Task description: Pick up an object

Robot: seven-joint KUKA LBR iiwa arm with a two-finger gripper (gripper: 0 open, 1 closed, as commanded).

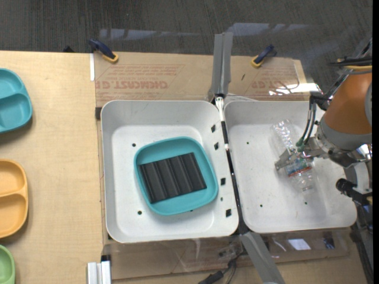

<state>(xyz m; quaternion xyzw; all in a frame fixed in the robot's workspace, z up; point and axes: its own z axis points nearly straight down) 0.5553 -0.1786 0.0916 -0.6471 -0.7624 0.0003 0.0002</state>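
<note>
A crumpled clear plastic bottle (284,134) lies in the right white bin (260,206), stretching from the bin's upper middle down toward its right side. My gripper (291,162) is low over the middle of the bottle, and the grey arm with its orange band (349,108) comes in from the right. The gripper covers part of the bottle. In the left white bin (118,218) sits a teal dish (177,206) holding a dark grey ridged block (172,177).
A teal plate (12,108), an orange plate (10,197) and a green one (5,268) lie on the wooden bench at far left. Brown cardboard (154,78) with clamps runs behind the bins. A raised divider (225,141) separates the two bins.
</note>
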